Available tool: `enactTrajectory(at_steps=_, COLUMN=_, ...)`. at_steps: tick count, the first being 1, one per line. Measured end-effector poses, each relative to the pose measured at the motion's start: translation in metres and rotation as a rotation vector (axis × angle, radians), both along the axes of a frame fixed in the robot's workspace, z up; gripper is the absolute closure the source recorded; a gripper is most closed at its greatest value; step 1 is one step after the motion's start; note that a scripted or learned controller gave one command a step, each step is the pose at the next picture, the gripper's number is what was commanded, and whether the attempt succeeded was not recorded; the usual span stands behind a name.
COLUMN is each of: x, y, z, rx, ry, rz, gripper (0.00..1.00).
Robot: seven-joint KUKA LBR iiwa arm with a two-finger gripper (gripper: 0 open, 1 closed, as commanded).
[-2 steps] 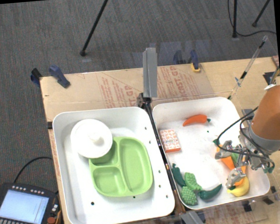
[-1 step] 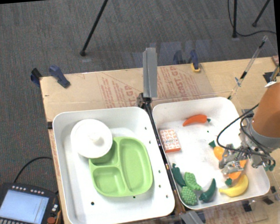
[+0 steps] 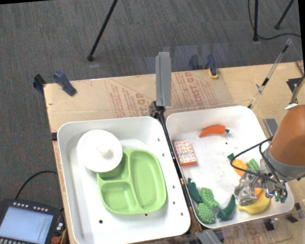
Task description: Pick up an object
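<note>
My gripper [image 3: 254, 188] hangs low over the near right corner of the right bin [image 3: 216, 119], just above a yellow banana-like toy [image 3: 255, 206] and an orange piece [image 3: 239, 166]. The arm's orange band and grey wrist cover much of that corner. An orange-red chilli [image 3: 213, 131] lies at the back of the bin. A small red patterned box [image 3: 185, 152] sits near the bin's left wall. Green toy vegetables [image 3: 205, 204] lie at the front, with a dark green pepper [image 3: 227, 209] beside them.
The left bin [image 3: 77, 206] holds a light green divided tray [image 3: 136, 182] and a white round lidded bowl [image 3: 100, 150] overlapping its back left corner. A grey upright post [image 3: 163, 81] stands behind the gap between the bins. A pendant [image 3: 24, 227] lies at the lower left.
</note>
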State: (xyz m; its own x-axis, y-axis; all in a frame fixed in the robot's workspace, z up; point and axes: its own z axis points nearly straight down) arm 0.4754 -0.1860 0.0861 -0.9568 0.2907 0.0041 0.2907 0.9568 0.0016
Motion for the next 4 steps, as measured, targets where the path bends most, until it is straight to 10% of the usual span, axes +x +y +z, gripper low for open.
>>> enactTrajectory(at_steps=1, x=0.011, y=-0.027, z=0.001, rx=-0.003, ry=-0.001, rz=-0.494, gripper=1.0)
enactTrajectory(at_steps=2, x=0.0, y=0.087, z=0.0, rx=-0.004, ry=0.004, rz=-0.789, gripper=1.0)
enactTrajectory(at_steps=3, x=0.028, y=0.087, z=0.0, rx=-0.006, ry=0.003, rz=-1.091, gripper=1.0)
enactTrajectory(at_steps=4, x=0.116, y=-0.003, z=0.001, rx=-0.007, ry=-0.002, rz=-1.112, gripper=1.0)
